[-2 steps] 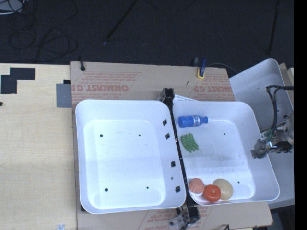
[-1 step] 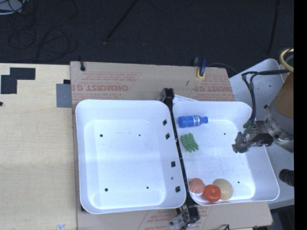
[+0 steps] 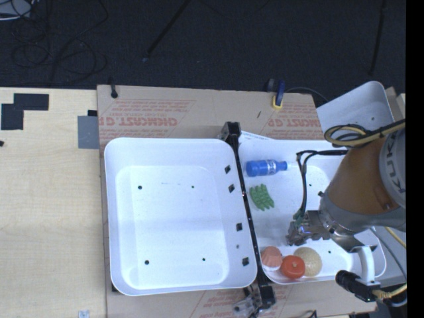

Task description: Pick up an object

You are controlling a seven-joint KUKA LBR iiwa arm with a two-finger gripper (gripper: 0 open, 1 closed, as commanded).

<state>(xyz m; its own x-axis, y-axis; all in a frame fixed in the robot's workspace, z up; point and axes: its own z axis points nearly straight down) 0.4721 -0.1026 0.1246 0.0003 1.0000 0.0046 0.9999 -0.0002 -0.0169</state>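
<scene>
Crowding worries me: my pincer (image 3: 299, 232), jaw state I cannot tell, hangs just above the tomato (image 3: 293, 266) and neighbouring egg (image 3: 271, 257), risking a glancing grab.

Blue bottle (image 3: 266, 168), green toy (image 3: 261, 197), red ball (image 3: 293, 267), 2 white bins (image 3: 126, 159).

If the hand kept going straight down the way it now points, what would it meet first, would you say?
Probably the bare floor of the right bin, just above the tan ball and red ball. The hand seems to point downward, though depth is unclear.
</scene>
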